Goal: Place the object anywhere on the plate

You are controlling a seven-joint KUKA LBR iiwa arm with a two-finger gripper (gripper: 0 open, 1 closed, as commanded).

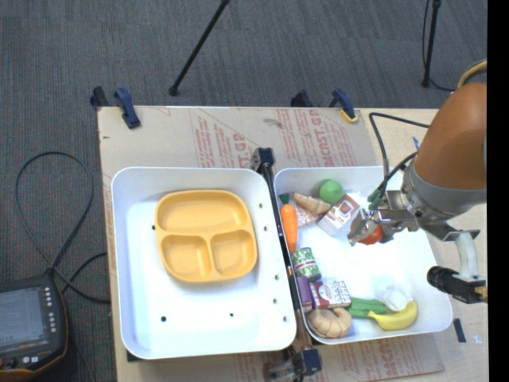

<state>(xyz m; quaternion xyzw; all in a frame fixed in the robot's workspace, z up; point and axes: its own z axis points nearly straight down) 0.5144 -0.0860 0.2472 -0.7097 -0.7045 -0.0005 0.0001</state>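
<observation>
One red object [371, 235] is sitting in the hand [367, 231], clenched around it, over the right bin [421, 301] near the table's right edge. The pick step is finishing, I judge; next comes carrying it leftward to the one yellow plate [207, 234] lying in the left bin [135, 293]. One carrot [289, 224], one banana [395, 317] and one green ball [332, 190] are lying nearby.

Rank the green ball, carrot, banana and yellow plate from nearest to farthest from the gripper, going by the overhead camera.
From the gripper:
1. Green ball, up-left of it in the right bin.
2. Carrot, by the divider.
3. Banana, bin's near corner; close to the carrot's rank.
4. Yellow plate, left bin.
</observation>
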